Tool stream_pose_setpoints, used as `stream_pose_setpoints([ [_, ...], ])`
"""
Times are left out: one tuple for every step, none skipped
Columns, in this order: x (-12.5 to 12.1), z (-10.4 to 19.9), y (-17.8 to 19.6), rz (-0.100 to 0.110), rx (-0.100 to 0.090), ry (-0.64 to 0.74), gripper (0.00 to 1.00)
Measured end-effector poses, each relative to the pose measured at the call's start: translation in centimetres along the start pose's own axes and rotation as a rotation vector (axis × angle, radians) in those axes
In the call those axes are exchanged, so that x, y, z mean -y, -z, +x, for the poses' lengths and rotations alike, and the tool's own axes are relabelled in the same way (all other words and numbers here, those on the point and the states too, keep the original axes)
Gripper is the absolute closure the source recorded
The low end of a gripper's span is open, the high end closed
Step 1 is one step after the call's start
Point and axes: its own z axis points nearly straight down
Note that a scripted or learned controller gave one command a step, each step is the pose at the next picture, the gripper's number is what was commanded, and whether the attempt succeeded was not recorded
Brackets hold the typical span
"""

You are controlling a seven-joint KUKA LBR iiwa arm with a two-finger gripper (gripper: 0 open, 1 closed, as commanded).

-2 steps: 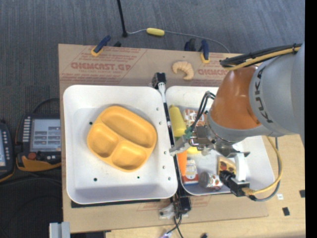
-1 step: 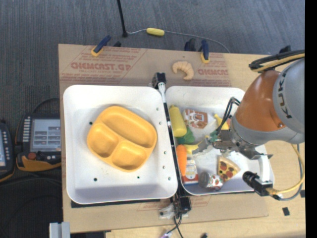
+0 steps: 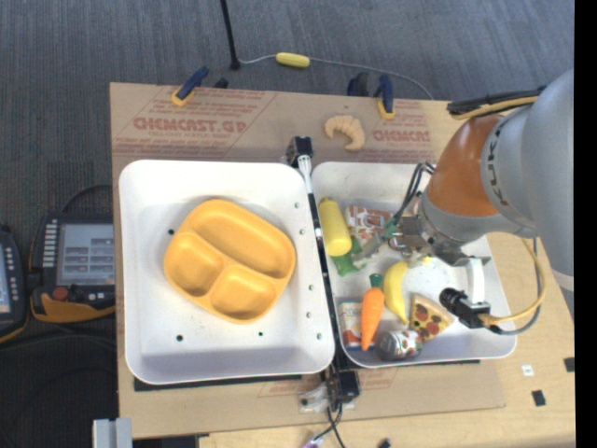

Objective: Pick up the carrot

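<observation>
The carrot (image 3: 371,315) is orange with a green top and lies near the front of the right bin (image 3: 373,170), pointing toward the front edge. The grey arm with its orange band reaches in from the right, and its gripper (image 3: 403,243) hangs low over the middle of that bin. The gripper sits up and to the right of the carrot, apart from it. Nothing shows as held.
Around the carrot lie a banana (image 3: 396,287), a pizza slice (image 3: 427,317), a yellow corn cob (image 3: 334,227), a small can (image 3: 399,343) and green bits. The left bin (image 3: 149,325) holds a yellow divided plate (image 3: 230,258). A croissant (image 3: 347,131) lies on the board behind the bins.
</observation>
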Motion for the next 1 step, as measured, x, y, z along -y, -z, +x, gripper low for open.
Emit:
stream_pose_setpoints([
  [7.70,2.14,-0.29,-0.001,0.002,-0.002,0.00],
])
